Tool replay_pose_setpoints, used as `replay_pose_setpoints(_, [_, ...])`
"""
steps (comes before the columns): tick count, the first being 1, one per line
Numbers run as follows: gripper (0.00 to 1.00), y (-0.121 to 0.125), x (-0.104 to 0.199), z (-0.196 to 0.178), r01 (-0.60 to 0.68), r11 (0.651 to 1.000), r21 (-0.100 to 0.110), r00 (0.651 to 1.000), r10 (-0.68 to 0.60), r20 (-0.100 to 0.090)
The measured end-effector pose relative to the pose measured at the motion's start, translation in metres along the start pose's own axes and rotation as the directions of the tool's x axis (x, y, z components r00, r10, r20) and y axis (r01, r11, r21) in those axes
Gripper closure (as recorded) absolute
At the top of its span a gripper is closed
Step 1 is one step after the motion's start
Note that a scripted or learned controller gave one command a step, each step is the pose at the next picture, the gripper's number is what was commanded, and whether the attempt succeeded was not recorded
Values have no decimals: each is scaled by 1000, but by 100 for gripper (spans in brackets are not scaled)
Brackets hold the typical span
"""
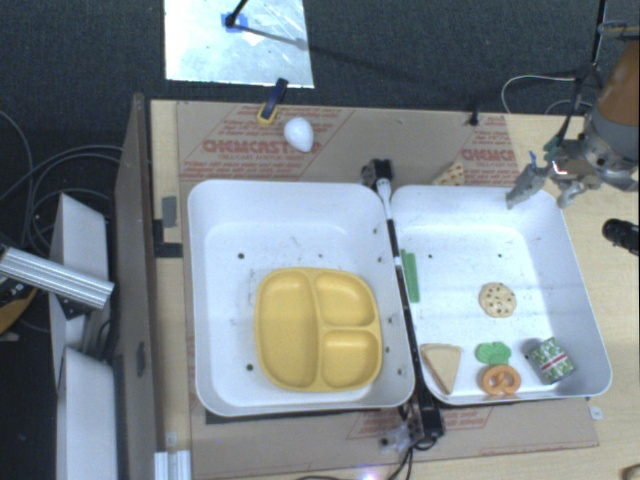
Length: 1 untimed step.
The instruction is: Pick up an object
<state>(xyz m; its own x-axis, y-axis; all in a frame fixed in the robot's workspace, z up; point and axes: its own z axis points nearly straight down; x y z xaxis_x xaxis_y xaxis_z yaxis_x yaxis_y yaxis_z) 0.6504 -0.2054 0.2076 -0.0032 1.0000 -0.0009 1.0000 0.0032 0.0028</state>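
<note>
Gripper (548, 180) sits at upper right of the frame, over the top right corner of the right bin (575, 268). Its two fingers are spread apart, tips pointing down-left and down, nothing between them. Arm (615, 118) comes in from the right edge, grey with an orange patch near the top.

Right bin holds the small stuff, all well below the gripper. Cookie (497, 299) lies mid-bin, alone. Along the bottom edge: a tan wedge (441, 366) at the lower left corner, a green piece (492, 352) just right of it, a pretzel (500, 379) touching or just below the green piece, and a can (550, 359) lying tilted at lower right. A green stick (409, 276) lies along the bin's left wall, near the divider.

Left bin (225, 238) holds a yellow tray (318, 328) with three compartments, at lower centre of that bin.

Outside the bins, upper centre of the frame: a white ball (298, 133) on the cardboard (230, 143), a yellow-and-blue item (270, 103) just above it. A foil sheet (238, 28) lies on the floor at top. Cables (40, 183) at far left.
</note>
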Motion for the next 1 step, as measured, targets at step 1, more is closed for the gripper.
replay_pose_setpoints(1, [0, -50, 81, 85, 6, 1000, 12, 1000, -6, -7])
